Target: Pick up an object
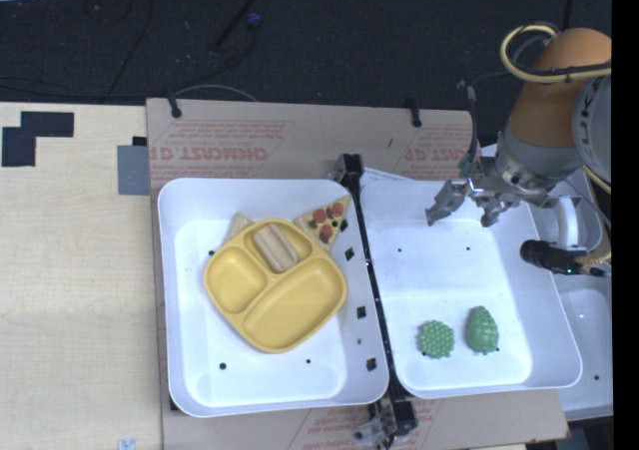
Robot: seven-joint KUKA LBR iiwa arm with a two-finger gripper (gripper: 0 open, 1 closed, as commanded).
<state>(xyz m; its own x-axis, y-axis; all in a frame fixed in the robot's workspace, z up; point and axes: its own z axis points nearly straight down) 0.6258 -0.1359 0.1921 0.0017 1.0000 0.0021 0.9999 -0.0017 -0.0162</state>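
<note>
My gripper (467,207) hangs over the far edge of the right bin (559,378), fingers spread open with nothing between them. Two green toy items lie near that bin's front: a round bumpy one (435,338) and, to its right, an oval bumpy one (481,329). Both are well in front of the gripper and apart from it. In the left bin (190,378) a yellow divided plate (276,284) holds a tan sandwich-like piece (274,246). A pizza slice (325,220) lies by the plate's far right corner.
A black divider (364,278) runs between the two bins. The bins rest on a cardboard sheet (300,139) on the bench. The grey and orange arm (555,89) comes in from the upper right.
</note>
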